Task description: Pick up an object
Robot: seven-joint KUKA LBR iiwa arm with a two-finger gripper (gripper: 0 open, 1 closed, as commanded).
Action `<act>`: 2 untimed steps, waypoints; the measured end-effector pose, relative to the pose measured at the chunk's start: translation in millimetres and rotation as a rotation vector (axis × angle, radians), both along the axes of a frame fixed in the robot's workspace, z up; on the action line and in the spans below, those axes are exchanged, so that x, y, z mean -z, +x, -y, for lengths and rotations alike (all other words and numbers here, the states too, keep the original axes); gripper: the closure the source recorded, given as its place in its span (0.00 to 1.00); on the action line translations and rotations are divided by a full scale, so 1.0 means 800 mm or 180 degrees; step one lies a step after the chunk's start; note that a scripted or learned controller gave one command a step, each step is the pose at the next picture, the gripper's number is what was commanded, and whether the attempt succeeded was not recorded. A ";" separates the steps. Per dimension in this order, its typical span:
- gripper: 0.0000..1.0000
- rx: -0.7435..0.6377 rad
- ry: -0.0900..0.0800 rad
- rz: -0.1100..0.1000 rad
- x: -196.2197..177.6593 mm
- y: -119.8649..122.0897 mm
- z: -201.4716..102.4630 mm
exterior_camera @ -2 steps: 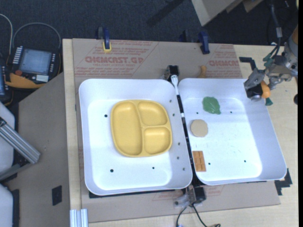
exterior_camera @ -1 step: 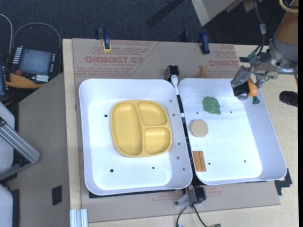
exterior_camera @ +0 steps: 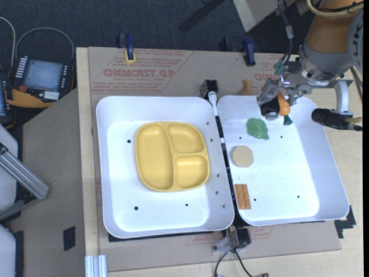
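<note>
Counter with two white bins, the arm low over the far part of the right one.

A brown board covers the counter [exterior_camera: 86,154], with dark floor behind it and a handheld screen unit [exterior_camera: 41,77] off to the left. The left bin [exterior_camera: 109,154] holds a yellow divided plate [exterior_camera: 172,155]. The right bin [exterior_camera: 311,178] holds a green lump [exterior_camera: 258,128], a round tan disc [exterior_camera: 243,156] just below it, and a small orange-brown block [exterior_camera: 242,196] near the front-left corner. The arm [exterior_camera: 328,33] comes in from the upper right, its orange band above a grey wrist, angled down and leftward. The end effector [exterior_camera: 277,105] hangs above the bin's far edge, just up and right of the green lump, closed around a small orange object [exterior_camera: 283,106] that shows between its fingers.
</note>
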State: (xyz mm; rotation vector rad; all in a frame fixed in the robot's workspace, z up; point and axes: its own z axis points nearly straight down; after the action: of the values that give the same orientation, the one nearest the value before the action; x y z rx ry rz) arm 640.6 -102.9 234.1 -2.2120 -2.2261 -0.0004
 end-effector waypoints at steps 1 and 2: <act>1.00 0.0005 -0.0003 -0.0003 0.014 0.004 -0.062; 1.00 0.0003 -0.0007 0.0016 0.005 0.017 -0.134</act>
State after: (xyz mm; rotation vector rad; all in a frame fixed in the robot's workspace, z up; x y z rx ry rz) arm 654.4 4.5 229.8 -2.2164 -2.2287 -0.0036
